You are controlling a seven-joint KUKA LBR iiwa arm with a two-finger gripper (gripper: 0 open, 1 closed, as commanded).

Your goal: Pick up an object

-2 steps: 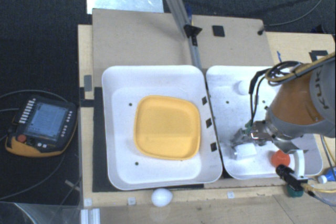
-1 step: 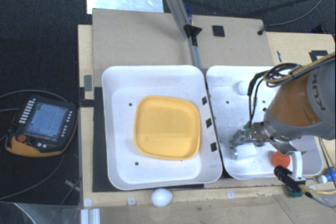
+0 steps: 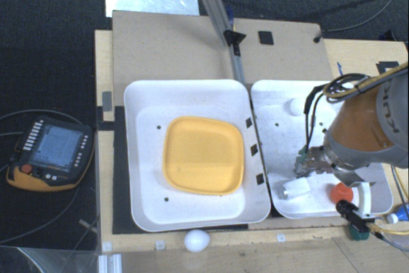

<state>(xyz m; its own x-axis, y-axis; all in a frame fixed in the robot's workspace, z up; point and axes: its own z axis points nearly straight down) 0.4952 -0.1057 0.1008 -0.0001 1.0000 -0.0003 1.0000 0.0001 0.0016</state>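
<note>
- Hanging over the right bin [image 3: 377, 204], the tool [image 3: 310, 163] sits low near that bin's middle, at the end of the grey arm [image 3: 361, 160] with its orange band [image 3: 358, 124]. Whether it is spread or pressed together cannot be told from this slant.
- Just below the tool, near the bin's front wall, lies a small white oblong piece [image 3: 296, 188]. It is smooth and pale against the bin floor. Its long axis runs roughly across the view, the left end dipping slightly toward the front. Whether the tool touches it cannot be told.
- To its right lies an orange-red rounded thing [image 3: 340, 191], glossy and partly covered by the robot's own parts.
- Near the far wall of the same bin rests a small white round thing [image 3: 295, 105], well apart from the tool.
- The left bin [image 3: 137, 137], shallow and of matt white plastic, holds a yellow plate [image 3: 204, 155]. The plate is square with rounded corners and lies flat near the middle.
- On the bench [image 3: 172, 41], just in front of the left bin, lies a white egg-shaped ball [image 3: 197, 240].
</note>
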